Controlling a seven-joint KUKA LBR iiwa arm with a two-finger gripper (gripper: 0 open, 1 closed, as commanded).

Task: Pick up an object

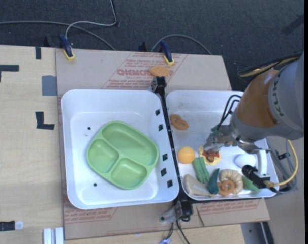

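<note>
I'm looking at two white bins (72,136), the left one carrying a light green divided plate (122,154). In the right bin I'm seeing an orange ball (185,155), a tan-brown pastry piece (179,122), dark green and teal pieces (199,170), and a beige-and-orange shell-like toy (229,181). The arm (268,105) is showing grey with an orange band. Brown cardboard (98,70) with red lettering is lying underneath, with blue-and-yellow clamps (67,48) on it.
</note>
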